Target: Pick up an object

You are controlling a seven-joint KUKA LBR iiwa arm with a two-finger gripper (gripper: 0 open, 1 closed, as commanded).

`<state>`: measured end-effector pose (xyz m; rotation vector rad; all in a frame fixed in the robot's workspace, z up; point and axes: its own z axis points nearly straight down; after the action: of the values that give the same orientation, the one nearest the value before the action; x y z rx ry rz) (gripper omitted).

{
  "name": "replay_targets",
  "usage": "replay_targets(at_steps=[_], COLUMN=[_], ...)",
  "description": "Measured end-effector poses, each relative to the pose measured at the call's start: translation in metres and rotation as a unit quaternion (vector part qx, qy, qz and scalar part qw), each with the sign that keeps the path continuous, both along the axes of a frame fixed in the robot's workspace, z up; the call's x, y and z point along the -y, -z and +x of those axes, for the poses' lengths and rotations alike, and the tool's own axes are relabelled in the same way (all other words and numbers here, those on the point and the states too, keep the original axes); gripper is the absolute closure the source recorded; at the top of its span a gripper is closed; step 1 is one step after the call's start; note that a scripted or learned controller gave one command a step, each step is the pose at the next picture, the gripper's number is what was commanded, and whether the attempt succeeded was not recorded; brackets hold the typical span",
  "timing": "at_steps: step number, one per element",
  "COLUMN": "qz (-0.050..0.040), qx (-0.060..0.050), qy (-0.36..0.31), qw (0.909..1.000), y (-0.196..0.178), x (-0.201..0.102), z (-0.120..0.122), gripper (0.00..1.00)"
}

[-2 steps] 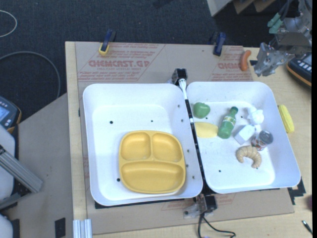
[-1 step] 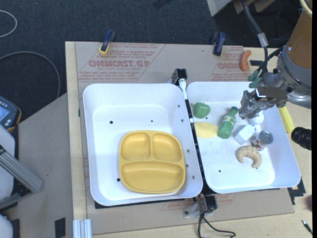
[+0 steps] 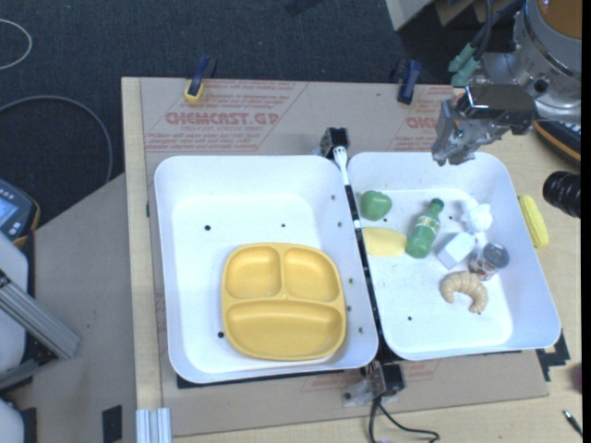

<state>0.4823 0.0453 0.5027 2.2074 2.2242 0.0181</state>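
Note:
The right bin holds a green round fruit, a yellow lemon-like piece, a green bottle, a white block, a white crumpled piece, a small can and a tan croissant. My gripper hangs above the far rim of the right bin, above and behind the bottle, with nothing seen between its fingers.
The left bin bears a yellow divided plate. A yellow bar lies on the right bin's right rim. Clamps sit at the board's far edge. The arm's body fills the upper right.

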Motion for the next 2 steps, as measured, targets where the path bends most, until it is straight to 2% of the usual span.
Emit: replay_targets(at_steps=[1,2], qz=[0.0000,-0.0037], qx=[-0.004,-0.016], qy=[-0.001,0.004], qw=[1.0000,0.9999], y=[-0.017,0.171], x=[-0.074,-0.090], z=[-0.003,-0.005], gripper=[1.00,1.00])
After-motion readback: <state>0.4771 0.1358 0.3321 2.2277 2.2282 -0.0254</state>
